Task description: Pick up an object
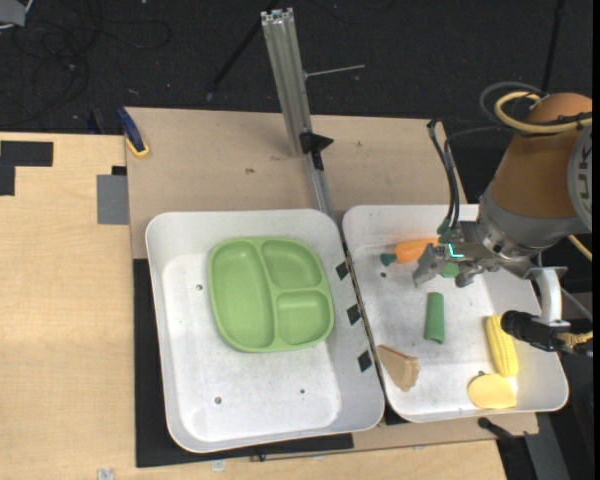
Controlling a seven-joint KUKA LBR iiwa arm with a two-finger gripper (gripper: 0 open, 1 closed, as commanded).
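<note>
Camera view from above has the gripper (pixel 442 265) low over the upper middle of the right bin (pixel 365 230), at the end of the grey arm (pixel 540 183) with its orange band, which comes in from the right. How far the claw is parted cannot be told from this angle, and nothing can be made out as clamped in it. An orange carrot-like piece (pixel 412 250) with a green tip lies just beside the claw, to its left, on the bin floor; whether they touch is unclear. Just below the claw a green cylinder (pixel 435 318) lies nearly upright in the picture. Further toward the near rim sits a tan wedge (pixel 401 368), close to the divide between the bins. At the right side of the same bin lie a yellow corn cob (pixel 501 344) and, near it at the bottom corner, a yellow rounded piece (pixel 492 391). The left bin (pixel 180 388) holds a green divided plate (pixel 271 294), lying flat.
</note>
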